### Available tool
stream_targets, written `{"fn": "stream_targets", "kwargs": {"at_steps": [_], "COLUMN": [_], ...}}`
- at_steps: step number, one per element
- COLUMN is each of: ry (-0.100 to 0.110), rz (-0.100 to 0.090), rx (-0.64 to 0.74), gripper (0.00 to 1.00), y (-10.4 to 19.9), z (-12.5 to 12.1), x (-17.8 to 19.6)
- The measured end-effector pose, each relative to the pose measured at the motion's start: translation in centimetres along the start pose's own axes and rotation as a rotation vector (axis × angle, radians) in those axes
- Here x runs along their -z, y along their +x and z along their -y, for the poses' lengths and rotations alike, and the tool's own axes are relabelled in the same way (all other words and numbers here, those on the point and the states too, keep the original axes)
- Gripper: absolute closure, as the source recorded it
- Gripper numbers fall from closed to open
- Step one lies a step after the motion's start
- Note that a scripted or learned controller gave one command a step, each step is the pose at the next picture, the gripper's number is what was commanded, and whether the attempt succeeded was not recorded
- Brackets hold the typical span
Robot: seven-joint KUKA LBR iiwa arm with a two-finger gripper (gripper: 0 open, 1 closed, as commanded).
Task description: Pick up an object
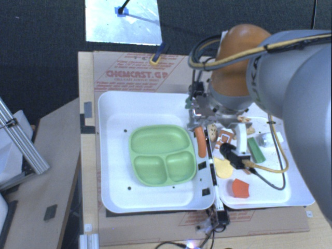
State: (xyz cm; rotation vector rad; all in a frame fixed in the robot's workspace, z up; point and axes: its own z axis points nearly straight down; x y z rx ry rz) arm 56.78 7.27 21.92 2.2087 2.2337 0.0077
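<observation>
Jaws hidden beneath the arm's wrist; whether they are spread or closed cannot be told, nor does anything show between them. Nearest, a red block (pixel 239 188) and a yellow piece (pixel 223 167) lie right of the divider (pixel 211 165). Further back an orange carrot (pixel 200 141) rests against that divider, with the gripper (pixel 203 119) just beyond it. A green tray (pixel 161 154) sits left. Risk: descending here, fingers could strike the divider and miss.

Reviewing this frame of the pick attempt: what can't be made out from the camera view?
- Tool: fingers buried under the wrist and cabling; open or shut, unknown.
- Right bin: its far and right parts are covered by the arm.
- Orange carrot-like piece: top end hidden by the tool; touched or not, unclear.
- Green block: partly behind a cable.
</observation>
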Motion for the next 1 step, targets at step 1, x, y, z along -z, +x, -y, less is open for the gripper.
{"fn": "stream_targets", "kwargs": {"at_steps": [1], "ry": [0.001], "rz": [0.002], "rx": [-0.004], "gripper": [1.0], "y": [1.53], "z": [-0.97], "x": [1.42]}}
